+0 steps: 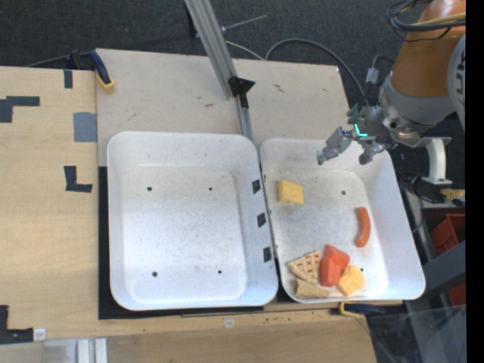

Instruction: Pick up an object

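The end effector is hanging over the top edge of the right bin with its two fingers spread open, and it is holding nothing. The toy food is lying in that bin: a yellow block near the middle, an orange sausage by the right wall, and a waffle, a red piece and a small yellow piece bunched in the near corner. The yellow block is probably light and stiff, so squeezing its flat sides looks easiest. No writing is showing.

Pale wooden bench on dark carpet.
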`<state>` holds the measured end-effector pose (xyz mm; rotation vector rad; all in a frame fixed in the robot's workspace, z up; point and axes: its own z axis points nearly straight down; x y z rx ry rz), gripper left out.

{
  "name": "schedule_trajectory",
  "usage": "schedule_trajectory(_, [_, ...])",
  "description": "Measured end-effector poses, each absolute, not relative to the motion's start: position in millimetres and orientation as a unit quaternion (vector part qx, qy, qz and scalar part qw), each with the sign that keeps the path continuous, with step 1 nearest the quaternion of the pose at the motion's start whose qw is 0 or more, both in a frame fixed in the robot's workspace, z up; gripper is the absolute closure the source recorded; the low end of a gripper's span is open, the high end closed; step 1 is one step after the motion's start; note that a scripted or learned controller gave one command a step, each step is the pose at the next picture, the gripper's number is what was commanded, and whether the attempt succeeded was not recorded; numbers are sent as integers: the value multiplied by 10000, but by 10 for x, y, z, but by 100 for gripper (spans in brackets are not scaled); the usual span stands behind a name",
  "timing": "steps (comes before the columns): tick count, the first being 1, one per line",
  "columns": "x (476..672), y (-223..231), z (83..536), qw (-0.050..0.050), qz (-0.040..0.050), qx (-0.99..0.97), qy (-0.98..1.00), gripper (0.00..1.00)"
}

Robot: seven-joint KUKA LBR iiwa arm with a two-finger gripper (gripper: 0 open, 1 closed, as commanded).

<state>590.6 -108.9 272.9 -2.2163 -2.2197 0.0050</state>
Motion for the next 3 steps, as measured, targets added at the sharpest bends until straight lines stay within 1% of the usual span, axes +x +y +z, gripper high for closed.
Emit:
schedule_trajectory(1, [5913,-1089,2750,8,5,-7062,-7080,0])
schedule_trajectory(2, [5905,-999,2270,19,21,-7067,-7075,0])
schedule_trajectory(3, [5947,-992,1641,29,30,-7066,-7076,0])
